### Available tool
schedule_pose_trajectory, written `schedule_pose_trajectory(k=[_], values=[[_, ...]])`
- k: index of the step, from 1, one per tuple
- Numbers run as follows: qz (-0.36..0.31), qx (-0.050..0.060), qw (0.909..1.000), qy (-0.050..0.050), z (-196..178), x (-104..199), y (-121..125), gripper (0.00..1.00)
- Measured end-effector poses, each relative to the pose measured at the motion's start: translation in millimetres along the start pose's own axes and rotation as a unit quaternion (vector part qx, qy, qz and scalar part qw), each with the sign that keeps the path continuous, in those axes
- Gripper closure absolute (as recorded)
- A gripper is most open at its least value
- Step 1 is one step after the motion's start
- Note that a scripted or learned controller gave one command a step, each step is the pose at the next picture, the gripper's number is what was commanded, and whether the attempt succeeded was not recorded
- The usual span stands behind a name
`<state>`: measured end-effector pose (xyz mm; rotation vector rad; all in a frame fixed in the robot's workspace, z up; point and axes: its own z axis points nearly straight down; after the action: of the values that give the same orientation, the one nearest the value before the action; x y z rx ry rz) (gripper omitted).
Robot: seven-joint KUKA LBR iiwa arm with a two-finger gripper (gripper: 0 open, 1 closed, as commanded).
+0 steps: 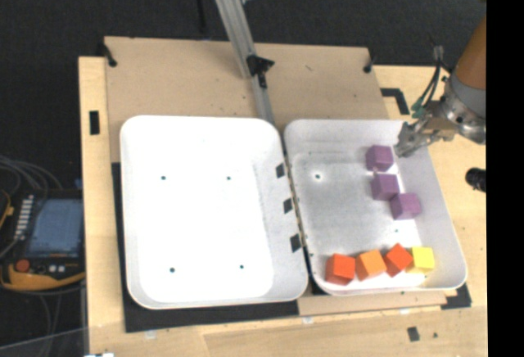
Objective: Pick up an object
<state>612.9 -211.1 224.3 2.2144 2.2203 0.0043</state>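
Observation:
The right bin [327,208] holds three purple blocks in a slanting line: one [378,156] near the top, one [385,185] in the middle, one [405,205] lower right. Along its front wall lie a red-orange block [341,268], an orange block [371,264], another red-orange block [398,258] and a yellow block [423,258]. My gripper [409,142] reaches in from the right edge and hovers over the bin's upper right part, just right of the top purple block. Nothing shows between its fingertips.
The left bin [205,208] sits beside the right one on the wooden bench. A slanted metal rail [237,28] runs from the top down to the bins' shared edge. A device with cables [45,232] lies off the bench at the left.

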Motion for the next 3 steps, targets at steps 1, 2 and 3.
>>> schedule_pose_trajectory(k=[1,2,3], values=[[-0.002,0.003,1.0000,0.001,6.1,50.6,13.9,1.00],[-0.002,0.001,1.0000,0.002,-6.0,109.7,21.7,1.00],[-0.002,0.002,1.0000,0.001,0.1,158.3,35.0,1.00]])
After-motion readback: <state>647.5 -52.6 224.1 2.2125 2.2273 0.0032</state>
